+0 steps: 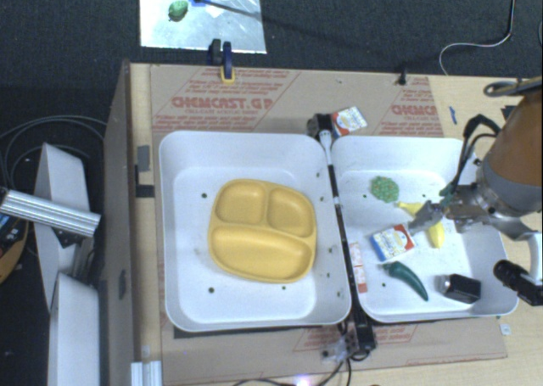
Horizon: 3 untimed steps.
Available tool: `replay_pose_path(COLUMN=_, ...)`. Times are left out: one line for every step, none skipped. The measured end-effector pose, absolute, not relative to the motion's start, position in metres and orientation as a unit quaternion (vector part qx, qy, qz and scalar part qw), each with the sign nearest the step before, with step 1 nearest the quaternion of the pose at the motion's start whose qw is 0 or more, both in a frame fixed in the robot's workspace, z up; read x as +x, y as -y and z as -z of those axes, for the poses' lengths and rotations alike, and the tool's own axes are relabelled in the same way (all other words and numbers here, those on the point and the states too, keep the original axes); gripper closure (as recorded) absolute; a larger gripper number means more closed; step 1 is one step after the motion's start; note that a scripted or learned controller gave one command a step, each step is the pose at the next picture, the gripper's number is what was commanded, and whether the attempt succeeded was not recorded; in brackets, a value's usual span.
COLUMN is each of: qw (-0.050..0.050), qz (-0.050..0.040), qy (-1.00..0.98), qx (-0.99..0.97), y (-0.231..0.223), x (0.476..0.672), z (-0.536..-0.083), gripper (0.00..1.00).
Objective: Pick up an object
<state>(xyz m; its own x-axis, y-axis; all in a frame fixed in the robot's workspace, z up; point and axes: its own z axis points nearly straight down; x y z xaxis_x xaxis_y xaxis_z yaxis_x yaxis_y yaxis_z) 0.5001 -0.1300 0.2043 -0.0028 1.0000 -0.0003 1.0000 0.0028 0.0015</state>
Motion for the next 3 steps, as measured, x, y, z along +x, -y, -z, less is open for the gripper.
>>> replay_pose_path(qw=0.004, qz=-0.0039, qy=-0.708, qx=0.706, y=0.138, x=0.534, z=-0.089, gripper=0.0)
replay_pose_path(qw=0.001, qz=-0.0013, qy=-0.708, qx=0.706, y=0.11, x=0.6, z=-0.105, gripper=0.0)
replay_pose_path(qw=0.002, qz=-0.0012, qy=-0.709, qx=0.705, y=0.138, x=0.652, z=-0.127, gripper=0.0)
